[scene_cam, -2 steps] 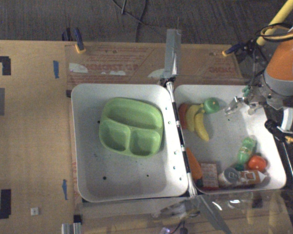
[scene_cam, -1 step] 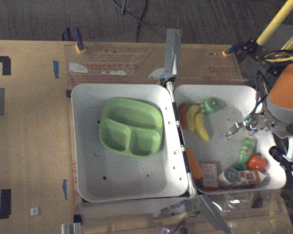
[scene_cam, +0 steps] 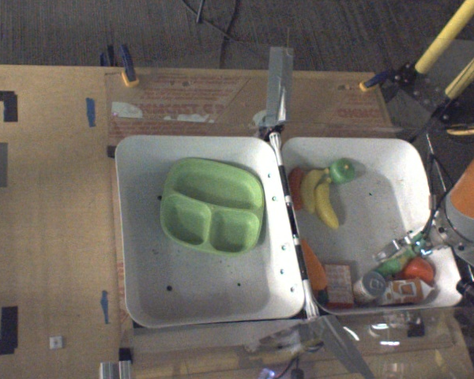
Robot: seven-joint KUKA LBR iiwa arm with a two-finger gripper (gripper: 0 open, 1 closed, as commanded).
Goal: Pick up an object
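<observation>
Camera view: gripper (scene_cam: 408, 249) low in right bin (scene_cam: 371, 155), near its front-right corner; whether it grips anything, cannot tell (metal clutter). Tomato (scene_cam: 419, 270) touches just below-right of it. Bananas (scene_cam: 322, 196) lie up-left, well apart.

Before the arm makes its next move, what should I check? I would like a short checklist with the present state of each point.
1. Gripper is over the right bin, low at its near right corner: ok.
2. Something to pick lies under it: ok. A green piece, a red piece and a small carton crowd that corner.
3. Fingers open or shut: cannot tell, the metal parts blur together.
4. An item already held: cannot tell.
5. One target stands apart from its neighbours: not ok, the pieces touch or overlap.
6. Easier targets elsewhere: ok. The bananas lie at the bin's far left, and the green tray sits alone in the left bin.
</observation>
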